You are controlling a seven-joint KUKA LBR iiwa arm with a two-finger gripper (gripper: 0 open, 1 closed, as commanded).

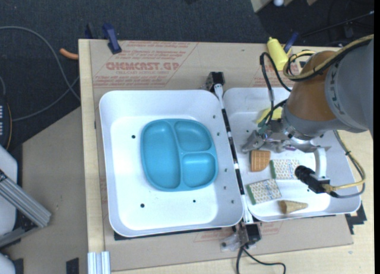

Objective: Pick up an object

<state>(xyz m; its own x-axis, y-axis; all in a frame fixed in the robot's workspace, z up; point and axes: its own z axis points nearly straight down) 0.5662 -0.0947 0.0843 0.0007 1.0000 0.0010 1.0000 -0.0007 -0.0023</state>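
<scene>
Fingers (pixel 259 140), grip unclear, hover above orange waffle-textured block (pixel 259 160) in right bin (pixel 347 204).

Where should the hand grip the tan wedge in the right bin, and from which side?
Grip the wedge across its narrow width, near the thicker left end, coming straight down. It lies flat and apart from the other things, close to the bin's near wall, so a sideways approach looks cramped.

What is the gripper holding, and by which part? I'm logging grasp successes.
It cannot be told. The gripper is low in the right bin, just above the tan waffle-like piece, but no object is visibly between its fingertips.
</scene>
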